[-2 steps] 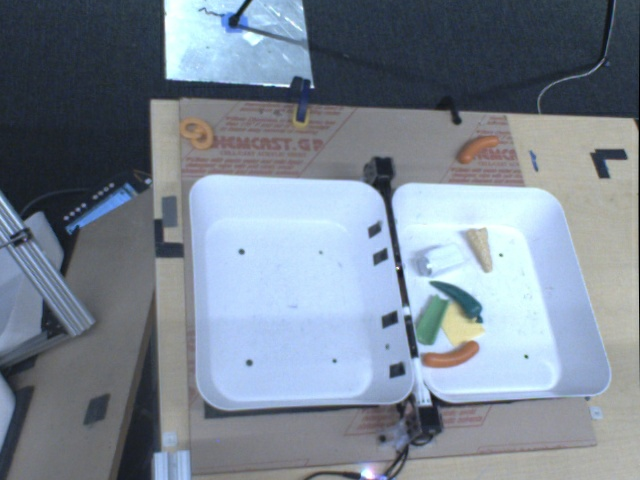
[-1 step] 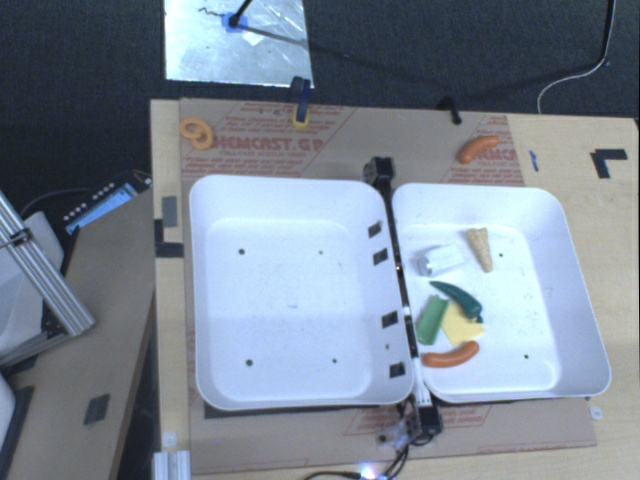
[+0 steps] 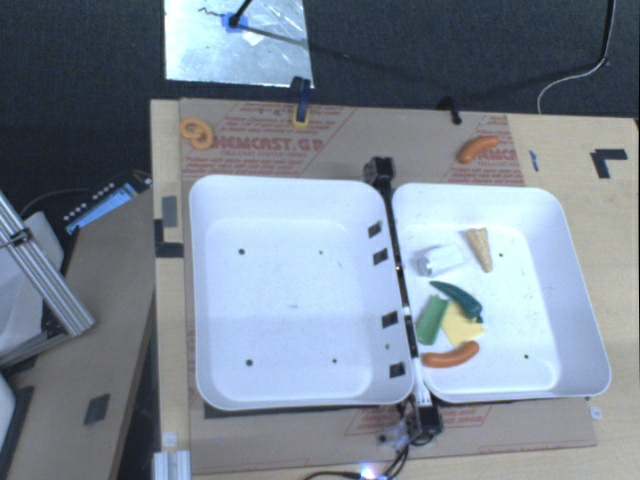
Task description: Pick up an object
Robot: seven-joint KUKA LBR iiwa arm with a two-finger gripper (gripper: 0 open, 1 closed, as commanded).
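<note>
Toy foods clustered in the right bin (image 3: 560,268), among them an orange sausage (image 3: 450,356); pincer's state untellable.

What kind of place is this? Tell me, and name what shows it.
Probably a robot grasping test bench in a lab: two white bins side by side on a cardboard-topped bench, toy food like a sausage, and cables on dark carpet.

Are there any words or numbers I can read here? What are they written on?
"CHEMCAST GP", roughly: red print on the brown board under the bins, above the left bin. The first letters are faint, so I am not sure of them.
More red print on the board by the orange sausage: too blurred to read.
More red print on the board's front edge: too blurred to read.
No other words or numbers can be read.
</note>
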